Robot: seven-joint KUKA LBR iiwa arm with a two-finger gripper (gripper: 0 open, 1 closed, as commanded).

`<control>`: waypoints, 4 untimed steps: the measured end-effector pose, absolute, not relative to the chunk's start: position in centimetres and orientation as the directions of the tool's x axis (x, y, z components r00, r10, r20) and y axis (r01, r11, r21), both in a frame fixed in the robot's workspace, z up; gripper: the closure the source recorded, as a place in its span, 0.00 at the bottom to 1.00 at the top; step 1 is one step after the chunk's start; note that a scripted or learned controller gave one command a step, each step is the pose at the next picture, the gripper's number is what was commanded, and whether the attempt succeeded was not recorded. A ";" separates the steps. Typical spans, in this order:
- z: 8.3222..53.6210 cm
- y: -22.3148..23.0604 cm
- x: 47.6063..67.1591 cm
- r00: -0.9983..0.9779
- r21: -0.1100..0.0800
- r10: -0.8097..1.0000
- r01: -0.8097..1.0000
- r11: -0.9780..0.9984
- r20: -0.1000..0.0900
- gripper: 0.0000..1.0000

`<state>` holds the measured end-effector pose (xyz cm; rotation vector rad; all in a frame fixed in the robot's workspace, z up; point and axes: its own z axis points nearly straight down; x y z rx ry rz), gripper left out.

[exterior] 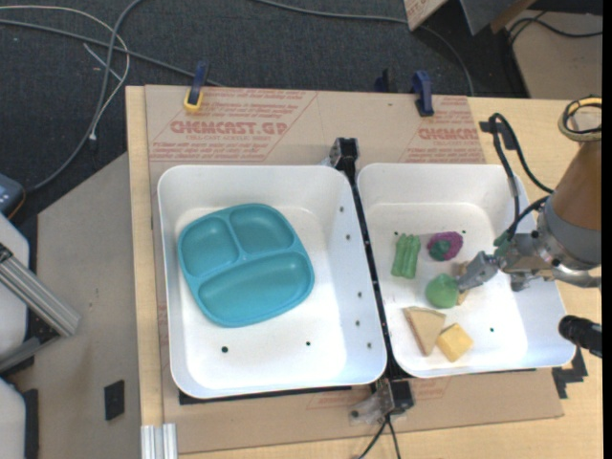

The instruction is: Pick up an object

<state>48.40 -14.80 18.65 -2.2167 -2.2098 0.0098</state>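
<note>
Reaching in from the right, the arm (583, 208) is cut off by the frame edge, and its end effector (475, 273) is too small and blurred to tell how it stands. It hangs low in the right bin (478, 185), its tip just beside the green ball (441, 292), perhaps touching it. The purple object (444, 247) lies near, up-left of the tip, the green block (407, 255) farther left, and the tan wedge (424, 327) and yellow cube (454, 342) below; a teal divided plate (247, 264) sits in the left bin (191, 352).
</note>
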 end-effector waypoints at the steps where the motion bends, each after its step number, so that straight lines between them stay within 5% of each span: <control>1: 19.1 -14.8 48.7 0.000 -0.002 1.000 1.000 0.000 0.001 0.00; 3: 8.6 -13.7 48.1 0.000 -0.001 1.000 1.000 0.000 0.000 0.00; 4: 9.7 -13.7 48.2 0.001 0.002 1.000 1.000 -0.001 0.001 1.00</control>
